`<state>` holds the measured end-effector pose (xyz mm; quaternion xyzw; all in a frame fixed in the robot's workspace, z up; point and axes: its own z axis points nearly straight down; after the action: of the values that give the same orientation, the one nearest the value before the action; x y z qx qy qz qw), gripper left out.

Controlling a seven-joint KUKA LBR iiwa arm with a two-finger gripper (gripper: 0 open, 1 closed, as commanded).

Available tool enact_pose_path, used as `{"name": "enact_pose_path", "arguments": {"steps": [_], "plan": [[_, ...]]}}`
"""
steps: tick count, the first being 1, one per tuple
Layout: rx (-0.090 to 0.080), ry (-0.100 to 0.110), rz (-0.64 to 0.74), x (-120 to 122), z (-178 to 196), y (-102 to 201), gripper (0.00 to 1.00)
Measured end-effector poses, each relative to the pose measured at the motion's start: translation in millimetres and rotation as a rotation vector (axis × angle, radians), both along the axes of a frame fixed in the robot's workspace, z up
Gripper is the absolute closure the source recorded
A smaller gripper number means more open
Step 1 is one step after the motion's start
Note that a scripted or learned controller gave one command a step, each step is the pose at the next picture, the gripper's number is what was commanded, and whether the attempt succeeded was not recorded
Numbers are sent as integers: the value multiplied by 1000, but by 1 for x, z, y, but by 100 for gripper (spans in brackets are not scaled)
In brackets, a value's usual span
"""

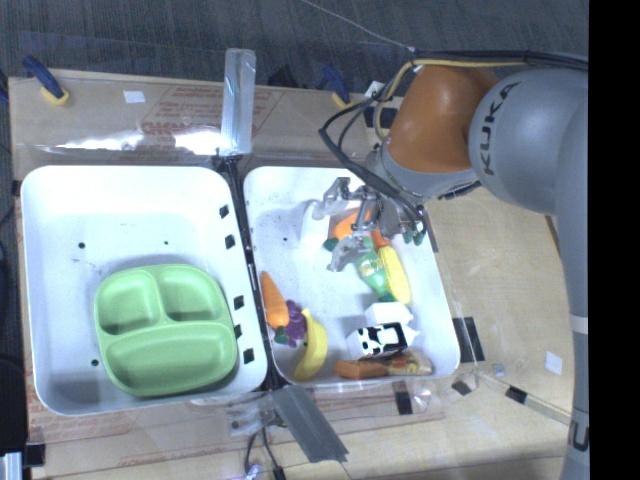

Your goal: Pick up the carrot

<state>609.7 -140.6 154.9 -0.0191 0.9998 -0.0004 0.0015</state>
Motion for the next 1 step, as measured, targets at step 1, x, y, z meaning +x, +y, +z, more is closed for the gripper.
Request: {"name": "enact_pose_path", "arguments": {"steps": [1], "plan": [[0,-22,-16,22,-49,-14,0]]}}
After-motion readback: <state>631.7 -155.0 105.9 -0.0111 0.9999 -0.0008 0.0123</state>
